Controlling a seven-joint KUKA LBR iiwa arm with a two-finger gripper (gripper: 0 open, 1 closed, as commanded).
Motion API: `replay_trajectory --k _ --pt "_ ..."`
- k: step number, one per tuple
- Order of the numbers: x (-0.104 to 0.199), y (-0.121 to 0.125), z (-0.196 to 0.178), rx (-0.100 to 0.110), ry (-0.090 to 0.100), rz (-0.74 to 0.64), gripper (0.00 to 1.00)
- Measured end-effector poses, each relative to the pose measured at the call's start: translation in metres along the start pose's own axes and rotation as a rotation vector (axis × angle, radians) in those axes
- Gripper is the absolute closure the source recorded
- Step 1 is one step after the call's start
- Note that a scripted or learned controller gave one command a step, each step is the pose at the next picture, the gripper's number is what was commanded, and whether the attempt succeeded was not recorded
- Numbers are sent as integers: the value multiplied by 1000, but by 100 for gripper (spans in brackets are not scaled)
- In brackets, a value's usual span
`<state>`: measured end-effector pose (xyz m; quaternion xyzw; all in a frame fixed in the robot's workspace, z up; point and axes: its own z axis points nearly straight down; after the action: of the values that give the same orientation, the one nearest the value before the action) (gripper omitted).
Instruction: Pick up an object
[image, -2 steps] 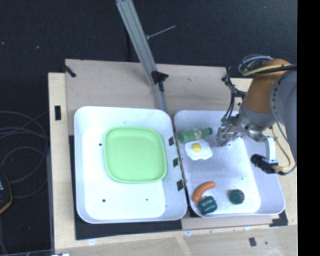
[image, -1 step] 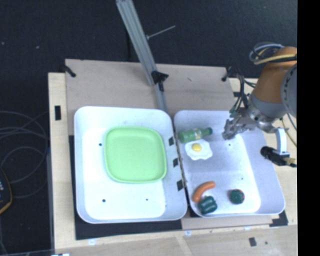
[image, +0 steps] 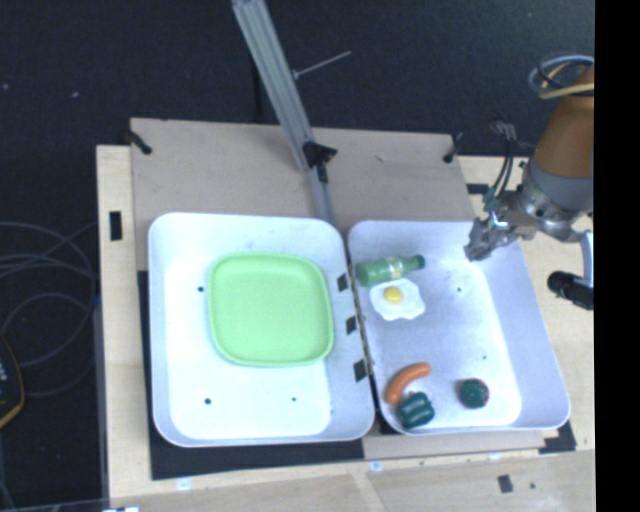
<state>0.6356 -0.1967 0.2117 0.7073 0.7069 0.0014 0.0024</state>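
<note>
Overhead, gripper above right bin's far right edge, finger state not discernible, green bottle, fried egg, sausage inside, green plate in left bin

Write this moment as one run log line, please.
gripper: above right bin's upper right, holding nothing | bottle, egg, sausage: in bin | phase: approach

Pale green plate in white left bin, green bottle, white-and-yellow fried egg, orange sausage, green pepper, dark green ball with red in white right bin
</note>
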Motion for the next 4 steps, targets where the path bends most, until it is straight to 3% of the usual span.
replay_trajectory --k 1,2,4 --pt "-1 1 -48 0 0 0 100" --pt "48 -1 -51 4 2 -4 100" --pt "145 19 -42 4 2 -4 100"
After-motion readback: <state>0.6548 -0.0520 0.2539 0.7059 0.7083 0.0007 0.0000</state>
